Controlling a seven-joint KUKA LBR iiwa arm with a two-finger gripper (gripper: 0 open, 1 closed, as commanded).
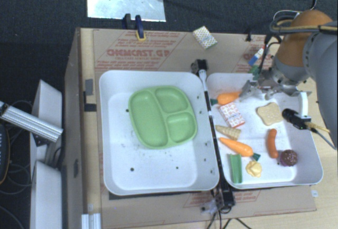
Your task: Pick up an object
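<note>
The gripper [252,86] hangs over the right bin [311,162] beside an orange piece [228,98] (whether parted or closed, I cannot tell).

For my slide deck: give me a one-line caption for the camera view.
KUKA end effector hovers over toy foods in the right bin; green divided plate sits in the left bin.

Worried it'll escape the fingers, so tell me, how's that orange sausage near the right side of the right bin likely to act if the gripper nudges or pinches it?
The sausage looks rounded and smooth, so it would probably roll sideways when nudged, perhaps toward the dark round piece beside it. Its glossy skin suggests it could slip from a pinch. It looks like a light toy, likely easy to lift.
</note>
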